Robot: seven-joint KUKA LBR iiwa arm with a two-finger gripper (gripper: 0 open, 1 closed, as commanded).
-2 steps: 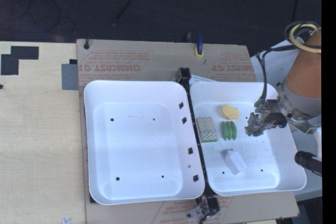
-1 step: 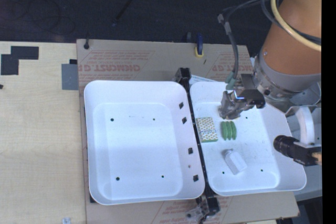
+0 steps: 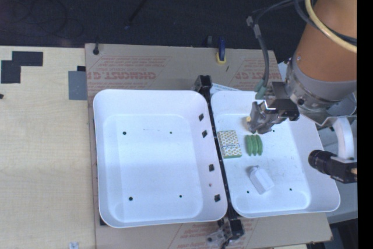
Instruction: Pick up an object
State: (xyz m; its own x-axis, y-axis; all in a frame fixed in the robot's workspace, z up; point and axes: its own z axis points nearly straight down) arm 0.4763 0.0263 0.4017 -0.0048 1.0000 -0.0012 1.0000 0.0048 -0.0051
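My gripper [image 3: 257, 125] hangs over the right bin [image 3: 303, 195], just above the far end of a small green ribbed object [image 3: 254, 146]. Left of that object lies a flat pad with a green and white checked pattern [image 3: 229, 143], close to the bin's left wall. A small pale grey block [image 3: 260, 178] lies nearer the front of the same bin. The view from above does not reveal how the fingers stand, and nothing shows between them.
The left bin [image 3: 111, 125] sits beside the right one, with black clips [image 3: 204, 84] along the seam between them. The orange-banded arm [image 3: 329, 26] looms over the right bin's far right corner. A black cylinder [image 3: 329, 165] juts in at the right edge.
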